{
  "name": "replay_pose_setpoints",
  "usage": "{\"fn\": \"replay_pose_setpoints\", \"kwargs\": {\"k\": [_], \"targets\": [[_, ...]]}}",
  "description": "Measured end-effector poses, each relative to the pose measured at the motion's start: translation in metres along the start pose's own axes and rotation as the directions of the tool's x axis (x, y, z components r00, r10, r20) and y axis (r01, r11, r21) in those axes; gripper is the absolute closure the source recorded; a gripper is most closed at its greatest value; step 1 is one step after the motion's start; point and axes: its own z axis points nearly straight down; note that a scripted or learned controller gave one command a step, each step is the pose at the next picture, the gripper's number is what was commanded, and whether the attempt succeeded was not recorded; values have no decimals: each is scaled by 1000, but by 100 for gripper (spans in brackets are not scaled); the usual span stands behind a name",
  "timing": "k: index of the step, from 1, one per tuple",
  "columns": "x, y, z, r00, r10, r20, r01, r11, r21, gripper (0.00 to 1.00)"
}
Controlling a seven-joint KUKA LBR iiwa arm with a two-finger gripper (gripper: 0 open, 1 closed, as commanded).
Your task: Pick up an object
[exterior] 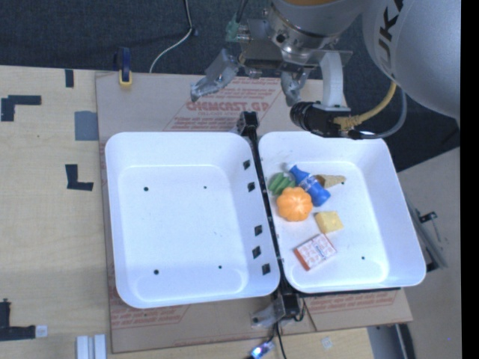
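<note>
A: Nearest thing's the red-and-white box (315,252) in the right bin (374,155). Gripper (251,81) hangs beyond the bins, splayed, holding nothing.

B: It should probably centre over the box before descending.

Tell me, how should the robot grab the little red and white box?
Probably from straight above, fingers closing across the narrow sides of the red and white box. It lies flat in the right bin, apart from the yellow block and orange ball, so both long edges are free.
</note>
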Motion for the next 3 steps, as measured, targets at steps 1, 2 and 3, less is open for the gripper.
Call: {"fn": "replay_pose_setpoints", "kwargs": {"k": [1, 2, 3], "targets": [[78, -12, -21, 1000, 2, 2, -2, 1000, 5, 100], [96, -6, -89, 1000, 8, 2, -8, 1000, 0, 100], [95, -6, -85, 1000, 10, 5, -10, 1000, 8, 100]]}}
